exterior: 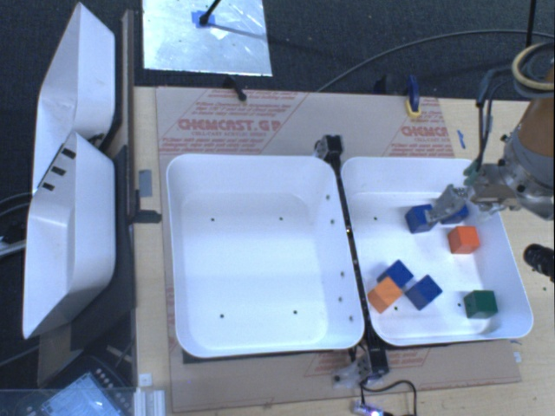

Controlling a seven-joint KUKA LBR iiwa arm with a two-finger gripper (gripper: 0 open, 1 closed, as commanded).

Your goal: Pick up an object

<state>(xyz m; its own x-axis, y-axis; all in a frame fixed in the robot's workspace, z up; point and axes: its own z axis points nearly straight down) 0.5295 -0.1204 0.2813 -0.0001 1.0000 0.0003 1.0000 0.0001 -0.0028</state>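
The right bin [381, 189] holds several small blocks. A blue block [419, 219] lies near the bin's middle back, and my gripper [451, 204] hangs right beside it on its right, touching or nearly so; whether it has the block I cannot tell. An orange block [463, 239] sits just below the gripper. Toward the front lie a blue block [397, 273], an orange block [385, 295] and another blue block [423, 291], close together. A green block [479, 303] rests at the front right corner.
The left bin [251, 232] stands beside the right one, with a black divider [347, 232] between them. The arm comes in over the right bin's right rim. Two tilted white bins [74, 189] lean at the far left.
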